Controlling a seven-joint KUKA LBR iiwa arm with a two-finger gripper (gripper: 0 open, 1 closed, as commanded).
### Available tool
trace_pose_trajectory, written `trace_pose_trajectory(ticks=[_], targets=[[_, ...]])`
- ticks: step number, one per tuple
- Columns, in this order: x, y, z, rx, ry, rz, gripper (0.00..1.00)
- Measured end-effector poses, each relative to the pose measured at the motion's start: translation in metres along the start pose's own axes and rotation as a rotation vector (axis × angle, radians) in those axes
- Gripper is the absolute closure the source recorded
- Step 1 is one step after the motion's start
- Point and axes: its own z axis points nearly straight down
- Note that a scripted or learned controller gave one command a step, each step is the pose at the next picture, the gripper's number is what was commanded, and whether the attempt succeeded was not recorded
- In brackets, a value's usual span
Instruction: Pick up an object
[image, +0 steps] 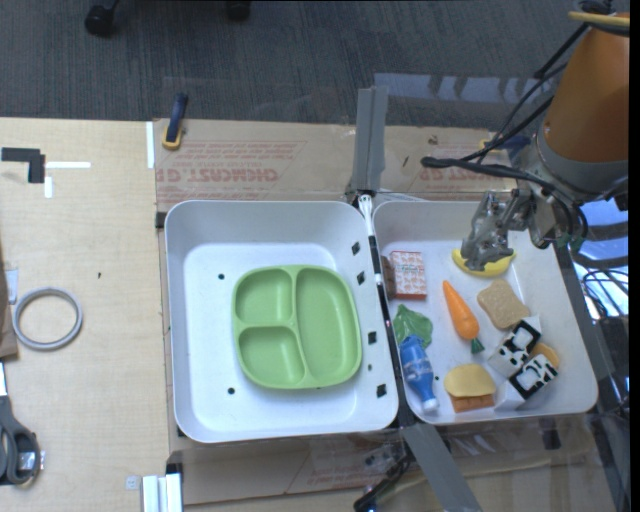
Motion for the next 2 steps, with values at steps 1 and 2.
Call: trace_pose_trajectory(ticks=[1, 2], targets=[[-0.072, 0.029, 0.017, 0.0, -0.002, 0.024, 1.0], [-0.074, 0.029, 0.007, 0.0, -0.008, 0.021, 1.0]])
